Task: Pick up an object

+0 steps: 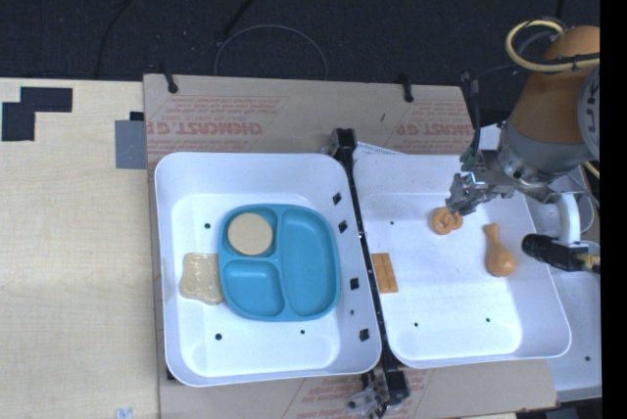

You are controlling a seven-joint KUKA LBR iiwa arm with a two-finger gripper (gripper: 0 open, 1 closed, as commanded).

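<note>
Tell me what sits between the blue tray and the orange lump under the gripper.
In the camera view, the bins' adjoining rims and a small orange card lie between the blue tray and the orange lump.

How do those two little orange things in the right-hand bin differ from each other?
The round orange piece is compact and ring-like; the long orange piece is drawn out, thin at its top and fat at its bottom. The round one lies right by the gripper; the long one lies apart, nearer the bin's right wall. Both share a colour and lie on the right bin floor.
</note>
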